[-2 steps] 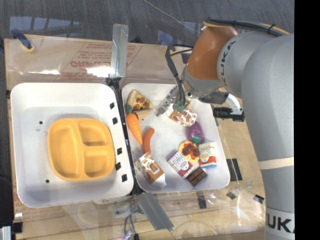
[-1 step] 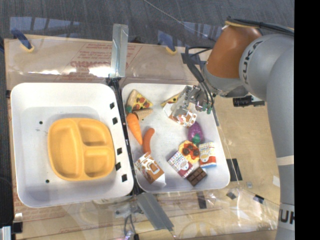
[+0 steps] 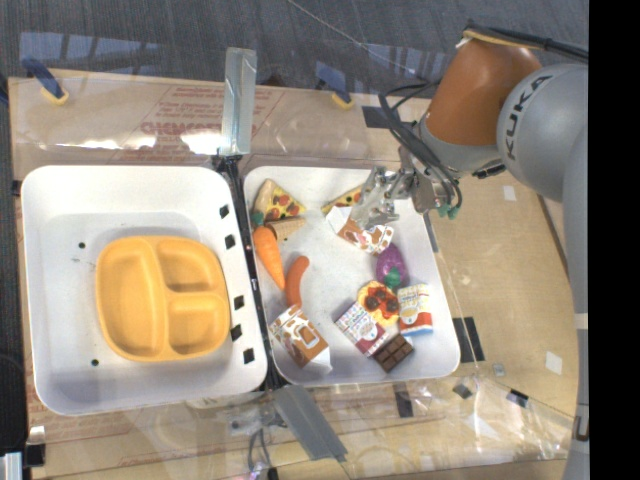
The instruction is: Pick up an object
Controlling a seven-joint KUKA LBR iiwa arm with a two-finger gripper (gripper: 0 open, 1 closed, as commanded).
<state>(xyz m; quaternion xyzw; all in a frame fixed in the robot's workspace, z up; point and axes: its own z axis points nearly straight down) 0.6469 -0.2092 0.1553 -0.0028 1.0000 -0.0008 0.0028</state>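
Observation:
My gripper (image 3: 383,196) hangs over the far right part of the right bin (image 3: 445,340), and the view is too small to show how it stands. Just left of it lies a small yellow wedge (image 3: 343,201). A red-and-white packet (image 3: 364,234) sits directly below it, close to or touching it. Further down the bin lie a purple eggplant (image 3: 391,263), a round fruit tart (image 3: 378,299), a small milk carton (image 3: 414,309), a pink packet (image 3: 357,325) and a chocolate bar (image 3: 395,351). On the bin's left side are a pizza slice (image 3: 275,206), a carrot (image 3: 267,253), an orange sausage (image 3: 296,279) and a brown-and-white carton (image 3: 298,337).
The left bin (image 3: 45,208) holds a yellow compartment tray (image 3: 160,296). A metal clamp bar (image 3: 237,103) stands at the far end of the divider between the bins. The orange-banded arm (image 3: 480,93) comes in from the upper right over the bench.

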